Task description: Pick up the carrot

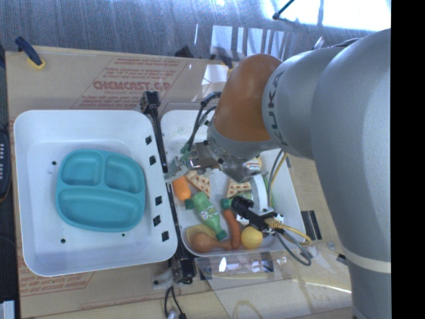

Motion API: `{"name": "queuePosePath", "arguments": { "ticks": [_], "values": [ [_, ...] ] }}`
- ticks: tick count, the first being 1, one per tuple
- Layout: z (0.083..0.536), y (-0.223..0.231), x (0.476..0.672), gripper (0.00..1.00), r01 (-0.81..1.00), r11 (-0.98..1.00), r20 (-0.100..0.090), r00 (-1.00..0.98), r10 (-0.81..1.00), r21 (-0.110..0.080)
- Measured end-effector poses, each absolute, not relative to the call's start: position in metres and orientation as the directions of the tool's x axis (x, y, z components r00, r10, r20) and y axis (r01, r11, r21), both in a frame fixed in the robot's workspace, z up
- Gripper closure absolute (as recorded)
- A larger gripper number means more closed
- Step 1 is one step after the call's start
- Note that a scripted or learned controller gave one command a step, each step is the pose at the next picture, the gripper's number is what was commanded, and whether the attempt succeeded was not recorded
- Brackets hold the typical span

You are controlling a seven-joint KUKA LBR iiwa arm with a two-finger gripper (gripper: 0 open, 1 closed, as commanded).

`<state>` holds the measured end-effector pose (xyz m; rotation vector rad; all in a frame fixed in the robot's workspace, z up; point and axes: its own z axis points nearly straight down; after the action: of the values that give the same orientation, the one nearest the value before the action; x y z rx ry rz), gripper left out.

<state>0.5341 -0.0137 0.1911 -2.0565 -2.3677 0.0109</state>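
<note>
From the camera above the bench we see two white bins side by side: the left bin [26, 198] holds a blue divided plate [101, 190], and the right bin [287, 190] holds a heap of toy food. The arm [312, 98] comes in from three o'clock and hangs over the right bin, its wrist covering the top half. The gripper [194, 159] sits low at the bin's ten o'clock corner; how far its fingers stand apart, and whether they hold anything, we cannot tell. The carrot [232, 226] lies at about six o'clock in the bin, just beside a green bottle [206, 212] and a yellow lemon [252, 237], apart from the gripper. We judge the reach unfinished: next we must shift toward six o'clock, line up along the carrot, and descend without catching the bottle.
</note>
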Motion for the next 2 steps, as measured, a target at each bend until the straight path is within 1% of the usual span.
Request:
{"name": "queuePosePath", "arguments": {
  "ticks": [2],
  "values": [
    [0.1911,-0.0137,0.5341,0.00,0.990,0.140,-0.001,-0.140,0.990,-0.009]
  ]
}}
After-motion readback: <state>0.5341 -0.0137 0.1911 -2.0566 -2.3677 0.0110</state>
